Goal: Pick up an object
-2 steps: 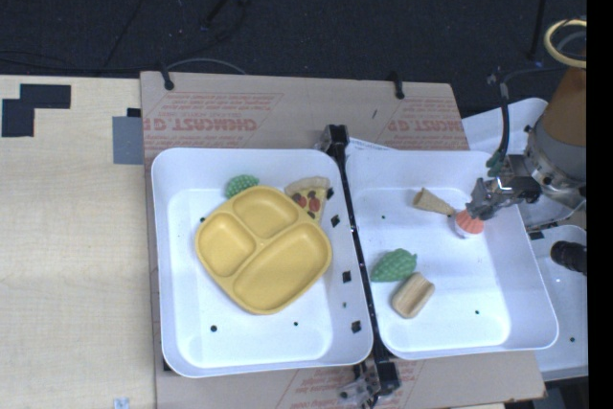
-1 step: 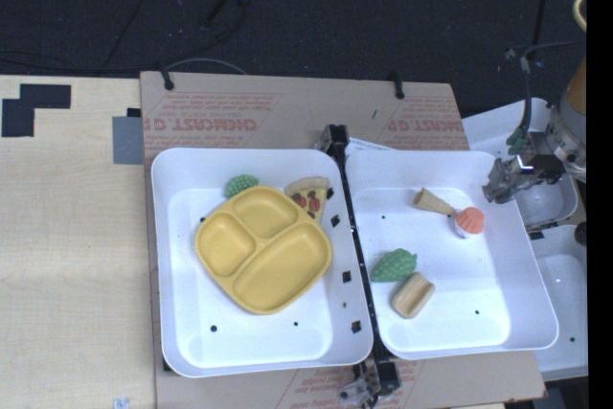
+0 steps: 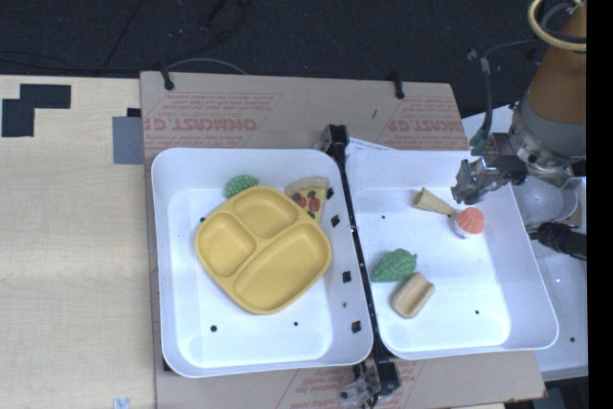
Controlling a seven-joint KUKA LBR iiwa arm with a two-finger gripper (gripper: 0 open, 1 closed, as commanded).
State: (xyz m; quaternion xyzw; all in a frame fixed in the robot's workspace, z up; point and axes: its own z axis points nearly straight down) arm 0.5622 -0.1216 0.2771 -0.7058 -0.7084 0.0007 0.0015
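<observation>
I have the gripper (image 3: 469, 190) low over the right bin (image 3: 536, 316), nothing visibly held, fingers unreadable to me, so I judge the next move is closing onto the cone (image 3: 458, 213) just beside it

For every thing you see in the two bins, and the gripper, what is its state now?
yellow tray: flat in the left bin, compartments bare
pizza slice: lying at the tray's far rim
green toy: lying behind the tray
cone: lying in the right bin
pink ball: resting beside the cone
green leaf: lying loose
bread: lying beside the leaf
gripper: above the right bin, holding nothing
</observation>
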